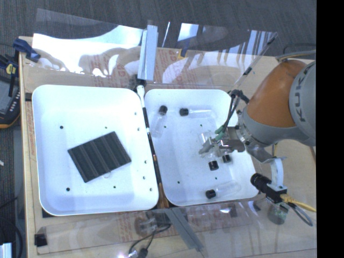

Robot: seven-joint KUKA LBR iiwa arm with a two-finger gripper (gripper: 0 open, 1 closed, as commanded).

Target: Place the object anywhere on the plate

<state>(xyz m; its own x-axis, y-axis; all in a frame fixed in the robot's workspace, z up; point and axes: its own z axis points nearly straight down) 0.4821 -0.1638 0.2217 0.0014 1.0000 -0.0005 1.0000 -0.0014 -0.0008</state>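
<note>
A: White plastic, two shallow bins on the bench. Left bin: one dark ribbed plate, lying flat and askew near the middle. Right bin: several clear vials with black caps, lying on their sides. One pair sits far-left, one is near the front wall, and small black pieces lie mid-bin.

B: Entry for the arm?

A: Grey KUKA iiwa arm with an orange band, reaching in from the right. Gripper is low over the right half of the right bin, just above the mid-bin pieces. Finger state: cannot tell, since metal parts and clear plastic blur together there. No vial can be confirmed between them.

B: Location of the task's object?

A: Judged to be one of the vials in the right bin, well apart from the ribbed plate, so the placing step looks not yet begun.

B: Risks?

A: Clear, round vials would likely roll or slip out of a pinch. A lift could come up with nothing. A carry must clear the two adjoining bin walls, and a round vial released on a ribbed surface may roll off.

B: Legible writing?

A: Part of the letters "KU" on the arm's grey casing. Nothing else readable.
</note>
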